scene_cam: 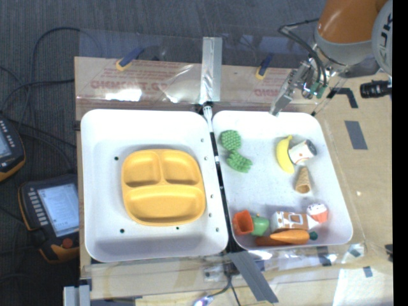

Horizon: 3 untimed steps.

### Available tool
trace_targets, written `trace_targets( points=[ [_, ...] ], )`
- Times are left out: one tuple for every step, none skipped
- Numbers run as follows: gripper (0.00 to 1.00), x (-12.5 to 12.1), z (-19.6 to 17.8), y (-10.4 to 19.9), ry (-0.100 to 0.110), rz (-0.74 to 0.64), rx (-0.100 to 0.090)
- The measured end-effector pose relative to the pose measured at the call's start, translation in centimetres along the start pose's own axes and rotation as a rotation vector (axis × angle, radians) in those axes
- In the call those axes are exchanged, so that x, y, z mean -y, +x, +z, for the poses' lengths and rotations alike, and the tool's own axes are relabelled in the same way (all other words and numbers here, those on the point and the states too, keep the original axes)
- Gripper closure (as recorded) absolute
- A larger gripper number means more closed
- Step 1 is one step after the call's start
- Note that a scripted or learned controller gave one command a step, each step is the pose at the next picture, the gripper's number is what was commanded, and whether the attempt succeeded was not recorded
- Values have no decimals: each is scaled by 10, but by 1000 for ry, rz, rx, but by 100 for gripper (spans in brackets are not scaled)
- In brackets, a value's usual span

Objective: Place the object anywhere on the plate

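yellow plate (164,187) alone in left bin (95,171).

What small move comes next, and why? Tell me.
Probably lower the gripper toward the banana just below it. It hangs above the right bin's far rim with nothing between its fingers, and the yellow plate in the left bin holds none of the toys.
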<state>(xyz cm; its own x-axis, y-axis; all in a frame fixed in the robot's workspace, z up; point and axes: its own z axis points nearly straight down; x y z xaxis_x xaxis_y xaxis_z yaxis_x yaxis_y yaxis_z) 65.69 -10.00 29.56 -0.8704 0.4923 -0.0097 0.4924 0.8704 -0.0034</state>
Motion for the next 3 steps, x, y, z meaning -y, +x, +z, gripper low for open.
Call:
trace_targets(
  points=[
    [100, -57, 11, 88, -4, -26, -8],
    [100, -86, 6, 144, -4, 5, -9],
    [100, -110, -24, 240, -2, 140, -10]
  ],
)
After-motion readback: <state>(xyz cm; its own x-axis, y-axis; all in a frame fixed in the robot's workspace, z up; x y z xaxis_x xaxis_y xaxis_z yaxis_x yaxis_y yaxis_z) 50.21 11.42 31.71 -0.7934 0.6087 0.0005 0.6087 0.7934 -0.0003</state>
